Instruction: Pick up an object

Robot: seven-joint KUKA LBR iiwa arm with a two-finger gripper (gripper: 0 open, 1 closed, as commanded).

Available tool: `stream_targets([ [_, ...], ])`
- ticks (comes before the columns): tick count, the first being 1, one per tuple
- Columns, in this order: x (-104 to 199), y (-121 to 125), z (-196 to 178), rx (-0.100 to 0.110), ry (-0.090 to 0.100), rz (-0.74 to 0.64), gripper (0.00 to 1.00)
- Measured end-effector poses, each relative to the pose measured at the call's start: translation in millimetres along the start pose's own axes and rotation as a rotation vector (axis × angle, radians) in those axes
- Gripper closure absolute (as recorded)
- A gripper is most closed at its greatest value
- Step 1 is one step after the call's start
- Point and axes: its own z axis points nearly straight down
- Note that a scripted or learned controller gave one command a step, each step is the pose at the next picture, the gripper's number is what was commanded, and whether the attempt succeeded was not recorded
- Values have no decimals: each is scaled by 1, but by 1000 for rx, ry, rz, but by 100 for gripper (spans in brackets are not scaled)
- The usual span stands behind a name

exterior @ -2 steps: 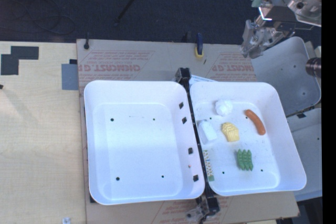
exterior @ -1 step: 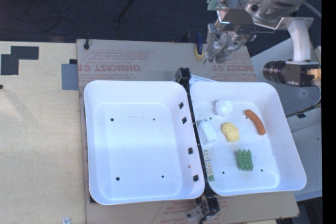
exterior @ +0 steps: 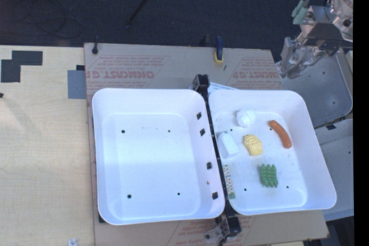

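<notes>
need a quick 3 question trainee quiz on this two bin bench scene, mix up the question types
1. True or false: the long orange sausage-shaped piece lies in the right shallow white bin.
2. Which item lies nearest the divider between the bins? A) the green ridged toy vegetable B) the small flat white block C) the round white crumpled lump
3. Fill in: the two-finger gripper hangs beyond the right bin's ____ right corner.

Key
1. True; it lies near the bin's right wall.
2. B; the block sits just left of the yellow corn-like piece, close to the divider.
3. Far; it is above the bench, outside the bin, with nothing seen between its fingers.
</notes>
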Motion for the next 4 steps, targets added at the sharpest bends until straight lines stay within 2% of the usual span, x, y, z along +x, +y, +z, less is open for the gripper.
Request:
stream_targets([
  [1, 67, -13, 0, 1, 2, -15, 100],
  [2, -11, -30, 55, 5, 0, -1, 100],
  [3, -36, -6, 205, 13, 1, -6, 100],
  [4, -36, -6, 186, 2, 2, -6, 100],
])
